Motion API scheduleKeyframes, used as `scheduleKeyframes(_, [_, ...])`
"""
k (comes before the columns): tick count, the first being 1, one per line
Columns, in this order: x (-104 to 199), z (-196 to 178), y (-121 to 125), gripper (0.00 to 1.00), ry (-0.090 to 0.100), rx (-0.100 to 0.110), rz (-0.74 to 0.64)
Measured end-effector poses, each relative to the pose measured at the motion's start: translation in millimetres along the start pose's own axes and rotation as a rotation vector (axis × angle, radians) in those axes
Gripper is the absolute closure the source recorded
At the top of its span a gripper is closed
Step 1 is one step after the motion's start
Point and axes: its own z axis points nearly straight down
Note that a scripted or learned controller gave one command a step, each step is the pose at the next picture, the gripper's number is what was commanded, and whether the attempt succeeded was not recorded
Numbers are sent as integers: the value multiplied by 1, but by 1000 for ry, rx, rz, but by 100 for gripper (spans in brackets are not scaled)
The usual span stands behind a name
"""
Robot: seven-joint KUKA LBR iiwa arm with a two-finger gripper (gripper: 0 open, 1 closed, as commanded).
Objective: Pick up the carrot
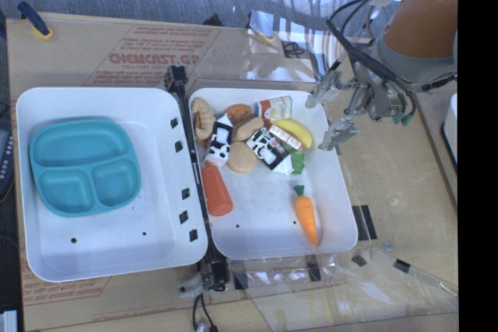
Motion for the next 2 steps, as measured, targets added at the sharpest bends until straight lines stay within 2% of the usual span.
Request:
scheduleKeyframes(1, [42,191,1,0,-3,-2,-236])
scheduleKeyframes(2, [102,192,1,0,2,-5,-478])
